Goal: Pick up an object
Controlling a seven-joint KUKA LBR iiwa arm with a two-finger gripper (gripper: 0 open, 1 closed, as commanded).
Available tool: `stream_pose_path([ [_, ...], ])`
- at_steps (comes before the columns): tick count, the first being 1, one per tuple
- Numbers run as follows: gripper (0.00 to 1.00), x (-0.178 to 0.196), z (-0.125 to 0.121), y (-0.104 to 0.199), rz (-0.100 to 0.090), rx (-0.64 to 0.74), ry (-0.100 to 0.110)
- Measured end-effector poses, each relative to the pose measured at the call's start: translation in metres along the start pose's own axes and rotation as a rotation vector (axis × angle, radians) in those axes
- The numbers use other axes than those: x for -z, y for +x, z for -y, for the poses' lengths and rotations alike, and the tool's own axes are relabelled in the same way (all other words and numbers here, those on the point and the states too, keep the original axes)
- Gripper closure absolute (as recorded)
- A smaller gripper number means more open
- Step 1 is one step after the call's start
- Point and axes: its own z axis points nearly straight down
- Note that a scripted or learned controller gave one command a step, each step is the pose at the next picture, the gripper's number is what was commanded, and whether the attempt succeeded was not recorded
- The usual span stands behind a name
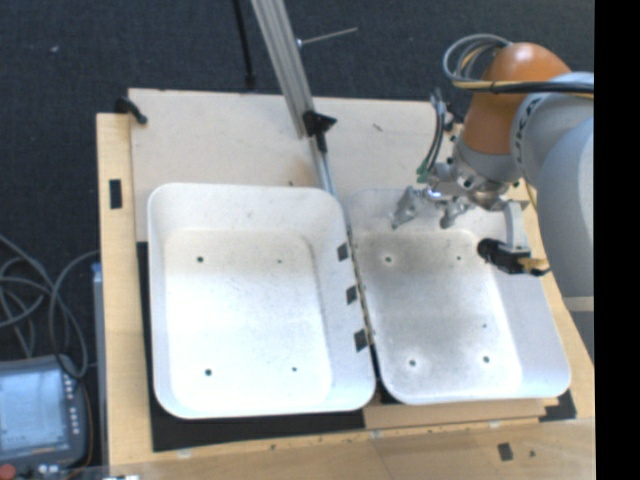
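The grey metal two-finger gripper (427, 213) hangs over the 12 o'clock rim of the right shallow white plastic bin (540, 368), nearer that bin's 11 o'clock corner. Its fingers (405, 213) stand apart and point toward 7 o'clock. The grey arm with an orange band (510, 93) reaches in from 2 o'clock. Which thing is to be picked up, and where it lies, I cannot tell. The left shallow white plastic bin (165, 298) sits just beside the right one on the pale wooden worktop (210, 128), with three small black clips (352, 295) along the seam between them. A slanted aluminium rail (280, 48) runs from 12 o'clock down to the bins' shared top corner.
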Motion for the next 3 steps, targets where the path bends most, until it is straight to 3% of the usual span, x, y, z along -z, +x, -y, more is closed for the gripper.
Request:
stream_pose_path([
  [1, 0.0, -0.032, 0.0, -0.002, 0.001, -0.001, -0.002],
  [2, 1.0, -0.017, -0.001, -0.003, 0.004, 0.001, -0.009],
  [3, 1.0, 0.037, -0.007, -0.013, -0.002, -0.002, -0.012],
])
